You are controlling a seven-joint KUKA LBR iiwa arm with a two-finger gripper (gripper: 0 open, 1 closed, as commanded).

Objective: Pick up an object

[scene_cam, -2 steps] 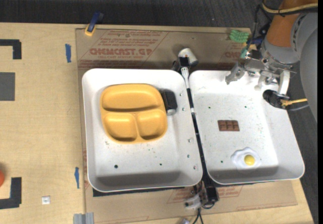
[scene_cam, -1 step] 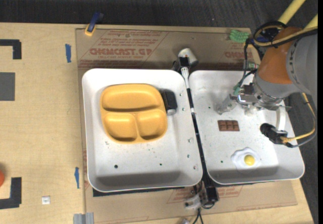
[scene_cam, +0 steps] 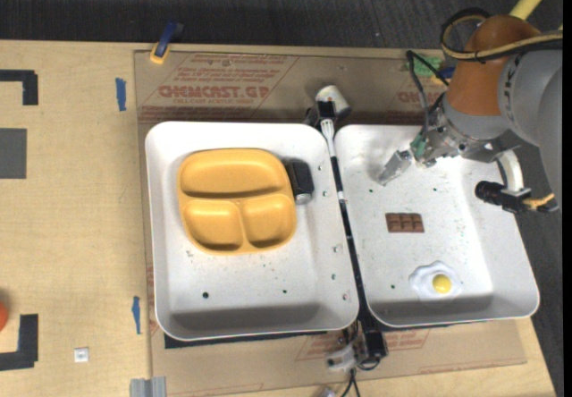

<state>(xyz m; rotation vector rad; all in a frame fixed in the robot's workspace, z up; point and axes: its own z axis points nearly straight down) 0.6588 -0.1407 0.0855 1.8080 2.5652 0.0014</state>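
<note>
Around the brown block (scene_cam: 405, 223) in the right bin (scene_cam: 514, 297): bare white floor on every side. Toward the near wall, well apart, a fried-egg toy (scene_cam: 434, 281). Toward the far wall, the arm's gripper (scene_cam: 396, 165) low over the floor.

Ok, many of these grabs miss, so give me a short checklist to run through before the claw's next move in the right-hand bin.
1. Claw over the right bin: ok, near its upper left.
2. Something between the claw's tips: cannot tell.
3. Brown block free to take: ok, lies alone mid-bin.
4. Fried egg toy free to take: ok, near the front wall.
5. Yellow divided tray out of the way: ok, in the left bin.
</note>
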